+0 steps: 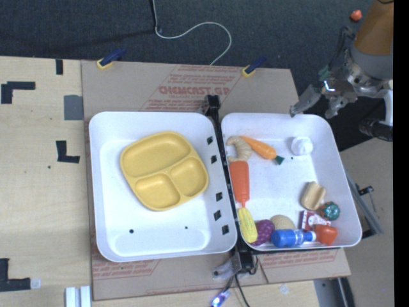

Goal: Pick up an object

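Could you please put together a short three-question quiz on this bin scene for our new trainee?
1. True or false: the yellow plastic divided plate lies in the left white bin.
2. Which lies against the front wall of the right white bin? A) blue plastic bottle B) orange toy carrot C) white round cap
3. Fill in: the two-finger gripper hovers over the right bin's back-____ corner.

Key: 1 true; 2 A; 3 right.
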